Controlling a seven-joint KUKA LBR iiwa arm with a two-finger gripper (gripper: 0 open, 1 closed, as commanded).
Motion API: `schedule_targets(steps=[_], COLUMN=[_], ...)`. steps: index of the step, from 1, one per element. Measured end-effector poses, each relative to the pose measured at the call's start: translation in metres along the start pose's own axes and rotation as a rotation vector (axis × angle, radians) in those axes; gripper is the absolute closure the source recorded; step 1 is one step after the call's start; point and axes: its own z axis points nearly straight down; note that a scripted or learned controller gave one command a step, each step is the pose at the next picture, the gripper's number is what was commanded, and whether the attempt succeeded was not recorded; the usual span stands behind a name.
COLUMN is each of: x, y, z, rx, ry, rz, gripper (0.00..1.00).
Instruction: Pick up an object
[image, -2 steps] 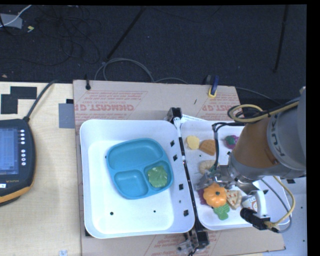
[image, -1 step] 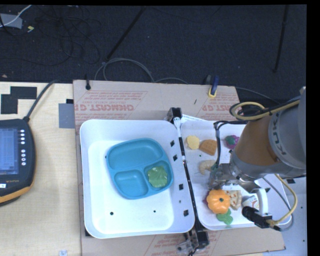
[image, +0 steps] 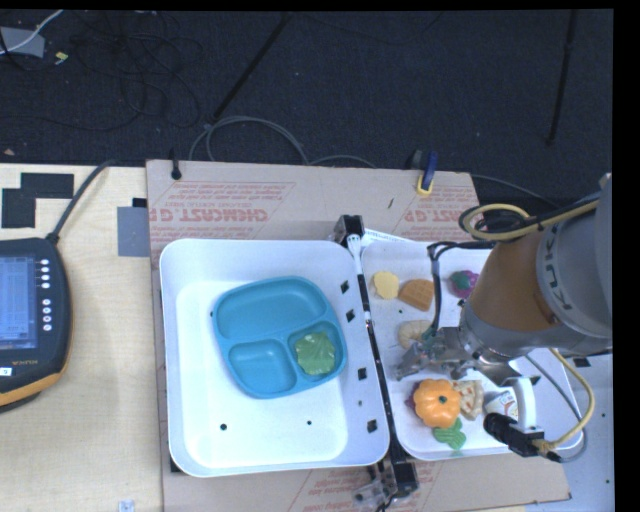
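Note:
My gripper (image: 424, 354) is down inside the right bin (image: 400, 262), near that bin's left wall. It hangs just above an orange toy pumpkin (image: 437, 401) and just below a beige piece (image: 412, 330). The grey arm with its orange band (image: 505, 292) comes in from the right and covers the bin's right half. Further back in the bin lie a yellow piece (image: 385, 285), an orange-brown piece (image: 418, 293) and a purple item (image: 462, 282). A green bit (image: 451, 437) lies under the pumpkin. Right of the pumpkin sit a pale lump (image: 468, 392) and a white and red item (image: 507, 405).
The left bin (image: 190, 400) holds a blue divided tray (image: 262, 315) with a green object (image: 316, 353) in its lower right compartment. A pendant with a screen (image: 25, 310) lies at the far left of the bench. Cables (image: 560, 425) loop at the right bin's front right corner.

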Motion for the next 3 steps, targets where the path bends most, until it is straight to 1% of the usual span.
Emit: schedule_targets(steps=[1,2,3], x=[-0.021,-0.004,0.009], y=[0.065,-0.021,0.012], z=[0.008,0.007,0.008], rx=[-0.006,-0.004,-0.003], ry=[-0.002,-0.001,-0.002], rz=[-0.011,-0.007,-0.009], gripper=[0.0,0.0,0.0])
